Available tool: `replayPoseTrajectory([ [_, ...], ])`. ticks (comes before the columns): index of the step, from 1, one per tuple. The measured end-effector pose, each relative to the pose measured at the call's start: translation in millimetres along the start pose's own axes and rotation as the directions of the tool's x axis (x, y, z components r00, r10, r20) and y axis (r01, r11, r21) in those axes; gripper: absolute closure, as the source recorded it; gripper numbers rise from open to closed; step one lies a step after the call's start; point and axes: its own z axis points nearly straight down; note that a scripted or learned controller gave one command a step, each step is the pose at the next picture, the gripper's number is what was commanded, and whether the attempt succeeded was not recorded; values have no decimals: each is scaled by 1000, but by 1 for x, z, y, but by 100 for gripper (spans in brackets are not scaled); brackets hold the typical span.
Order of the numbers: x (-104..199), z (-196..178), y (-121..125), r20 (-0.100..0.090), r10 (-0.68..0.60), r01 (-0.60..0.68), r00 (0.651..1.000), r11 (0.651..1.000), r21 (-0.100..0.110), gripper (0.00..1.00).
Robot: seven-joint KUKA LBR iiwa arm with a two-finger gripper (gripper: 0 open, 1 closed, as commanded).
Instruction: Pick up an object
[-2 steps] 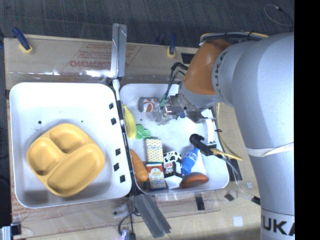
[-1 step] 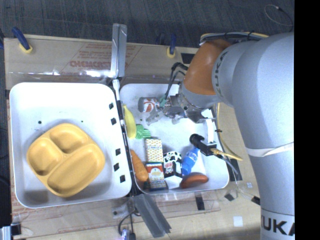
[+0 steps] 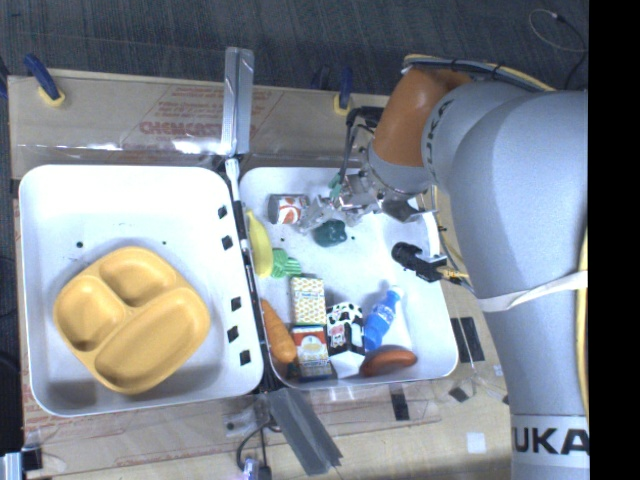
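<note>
My gripper (image 3: 334, 206) reaches down into the back of the right bin (image 3: 432, 308), under the orange band of the arm. It hangs between a red and white can (image 3: 287, 209) on its left and a dark green lump (image 3: 330, 233) just in front of it. I see nothing held between its tips. The wrist hides the bin's back right corner.
Further forward in the right bin lie a banana (image 3: 259, 243), a green piece (image 3: 286, 264), a cracker box (image 3: 307, 296), a carrot (image 3: 278, 333), a small carton (image 3: 312, 350), a black-and-white item (image 3: 343, 326), a blue bottle (image 3: 381, 318) and a brown sausage (image 3: 388, 360). The left bin (image 3: 60, 193) holds a yellow divided plate (image 3: 130, 316).
</note>
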Motion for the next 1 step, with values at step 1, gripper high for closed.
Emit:
replayPoseTrajectory([
  [1,2,-9,0,-3,-6,6,1000,1000,7,100],
])
